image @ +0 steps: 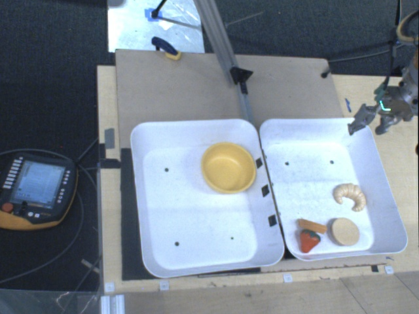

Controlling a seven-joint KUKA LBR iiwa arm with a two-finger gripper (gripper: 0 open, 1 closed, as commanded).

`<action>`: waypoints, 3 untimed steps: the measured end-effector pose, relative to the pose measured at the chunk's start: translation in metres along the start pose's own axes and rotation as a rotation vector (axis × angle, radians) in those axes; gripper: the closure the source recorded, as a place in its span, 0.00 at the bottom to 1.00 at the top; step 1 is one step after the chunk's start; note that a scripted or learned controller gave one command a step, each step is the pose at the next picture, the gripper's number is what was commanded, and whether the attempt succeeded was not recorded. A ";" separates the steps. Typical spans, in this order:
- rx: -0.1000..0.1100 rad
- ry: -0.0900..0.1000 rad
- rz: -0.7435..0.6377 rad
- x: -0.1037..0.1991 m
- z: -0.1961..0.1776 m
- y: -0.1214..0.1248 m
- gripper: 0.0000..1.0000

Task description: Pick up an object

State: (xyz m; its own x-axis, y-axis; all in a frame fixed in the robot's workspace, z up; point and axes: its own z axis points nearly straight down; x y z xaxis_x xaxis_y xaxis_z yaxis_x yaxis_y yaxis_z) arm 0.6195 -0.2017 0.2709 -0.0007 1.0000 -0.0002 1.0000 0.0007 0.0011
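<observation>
Yellow round plastic bowl (228,167): left of white right bin (383,175)
Pale croissant (351,195): inside it, curved, long axis slanted
Gripper (370,121): above its far corner, fingers spread, nothing held

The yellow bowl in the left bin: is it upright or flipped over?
Upright. The yellow bowl shows its open hollow and rim facing up, and nothing visible sits inside it.

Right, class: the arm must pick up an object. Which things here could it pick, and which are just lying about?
For the job:
yellow bowl, left bin
croissant, right bin
round biscuit
strawberry
orange stick
gripper, above the right bin's far corner

Lying about:
control pendant
blue and yellow clamp
</observation>
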 end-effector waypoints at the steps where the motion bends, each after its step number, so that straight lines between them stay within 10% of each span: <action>1: 0.000 0.000 0.000 0.000 0.000 0.000 0.00; 3: 0.004 0.001 -0.001 0.002 0.104 0.016 0.00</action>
State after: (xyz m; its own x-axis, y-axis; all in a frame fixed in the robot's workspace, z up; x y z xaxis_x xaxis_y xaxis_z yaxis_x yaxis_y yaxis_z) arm 0.6360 -0.1995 0.1674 -0.0015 1.0000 0.0008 1.0000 0.0015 -0.0025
